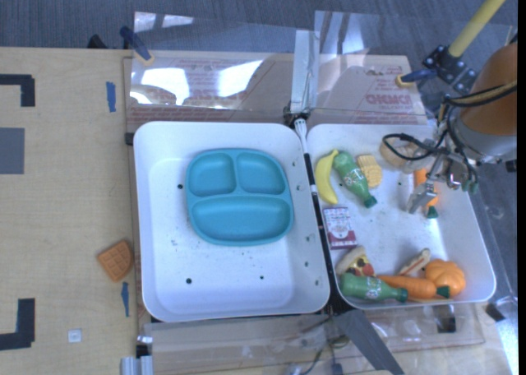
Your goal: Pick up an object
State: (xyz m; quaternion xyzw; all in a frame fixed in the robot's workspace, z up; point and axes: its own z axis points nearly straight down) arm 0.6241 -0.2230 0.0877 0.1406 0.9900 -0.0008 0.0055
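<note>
Gripper [425,197] low over the right bin [481,238], toys scattered around it.

Whether its jaws are open or shut I cannot tell, nor whether they hold anything. Nearby lie a green bottle [355,176], a banana [325,176] and a corn cob [370,171] — further front, a second green bottle [370,287], a carrot [411,286], a small pumpkin [447,275] and a pizza slice [357,261]. The left bin [160,233] holds a blue divided plate [238,196].

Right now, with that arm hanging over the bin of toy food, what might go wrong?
The tool hovers over bare bin floor, so it may close on nothing. The toys are crowded: the green bottle touches the banana and may drag it. The loose cables near the wrist could snag.
</note>
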